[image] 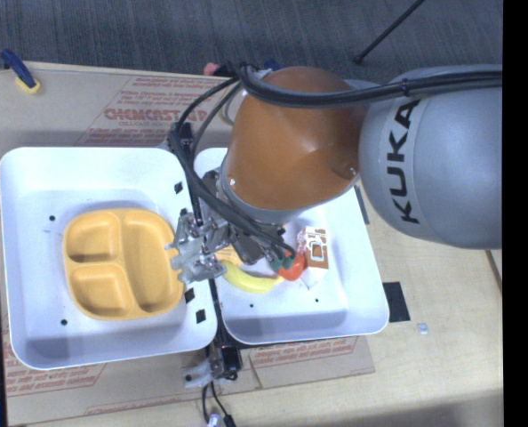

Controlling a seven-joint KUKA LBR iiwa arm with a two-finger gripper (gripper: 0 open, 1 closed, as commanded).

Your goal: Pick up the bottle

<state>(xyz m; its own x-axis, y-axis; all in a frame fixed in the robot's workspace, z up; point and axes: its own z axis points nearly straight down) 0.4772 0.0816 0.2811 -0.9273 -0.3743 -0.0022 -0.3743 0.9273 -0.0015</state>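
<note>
Two white bins (33, 238) sit on printed cardboard (131, 105) above grey carpet (113, 16); the jaws' state cannot be told.

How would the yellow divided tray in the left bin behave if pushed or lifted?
The yellow tray looks moulded and rigid, so probably stiff and light. It lies flat in the left bin, so it should slide, not roll. Its smooth rim may slip.

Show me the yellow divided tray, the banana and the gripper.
yellow divided tray (122, 262): camera view, on the ridge where its compartments meet.
banana (251, 282): camera view, on its curved yellow middle.
gripper (196, 254): camera view, on its metal fingers' end.
</note>
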